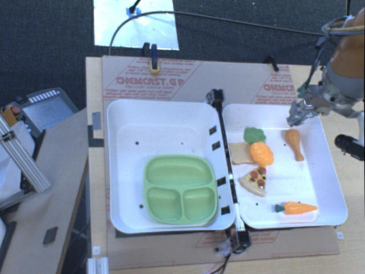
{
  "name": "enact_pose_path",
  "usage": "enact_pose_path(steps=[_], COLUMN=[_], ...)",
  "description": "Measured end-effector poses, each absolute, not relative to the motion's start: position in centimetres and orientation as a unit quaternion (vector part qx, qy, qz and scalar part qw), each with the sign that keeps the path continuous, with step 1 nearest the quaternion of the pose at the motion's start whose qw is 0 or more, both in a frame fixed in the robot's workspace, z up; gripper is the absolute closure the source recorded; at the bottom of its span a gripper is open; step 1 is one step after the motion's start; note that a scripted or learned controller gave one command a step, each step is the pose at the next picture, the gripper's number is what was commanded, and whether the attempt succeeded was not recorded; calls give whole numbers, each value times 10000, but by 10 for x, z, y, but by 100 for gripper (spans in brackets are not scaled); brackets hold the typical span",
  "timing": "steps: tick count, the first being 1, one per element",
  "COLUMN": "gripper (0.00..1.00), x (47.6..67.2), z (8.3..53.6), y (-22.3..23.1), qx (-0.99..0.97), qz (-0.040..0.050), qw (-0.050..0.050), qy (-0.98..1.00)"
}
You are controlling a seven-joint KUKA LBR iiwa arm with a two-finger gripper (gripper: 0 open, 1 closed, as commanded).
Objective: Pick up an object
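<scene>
Carrot well below fingers | drumstick just beneath fingers, apart | gripper over right bin, finger spread unreadable | tray far left

I note smooth, faintly glossy white plastic bins, a matt green plastic divided tray well left of the gripper, plastic-looking toy foods just below it, and protective-papered board underneath.

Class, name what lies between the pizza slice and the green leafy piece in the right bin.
In the camera view, the orange fruit lies between the pizza slice and the green leafy piece, beside a bread slice.
</scene>
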State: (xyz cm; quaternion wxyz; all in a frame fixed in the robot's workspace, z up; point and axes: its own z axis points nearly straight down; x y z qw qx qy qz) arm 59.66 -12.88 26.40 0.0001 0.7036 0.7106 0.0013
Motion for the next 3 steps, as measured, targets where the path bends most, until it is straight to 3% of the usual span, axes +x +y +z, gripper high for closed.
enact_pose_path(steps=[3], gripper=[100], x=[620], z=[266], y=[35], qx=[7038], qz=[16], qw=[6], qy=[7104])
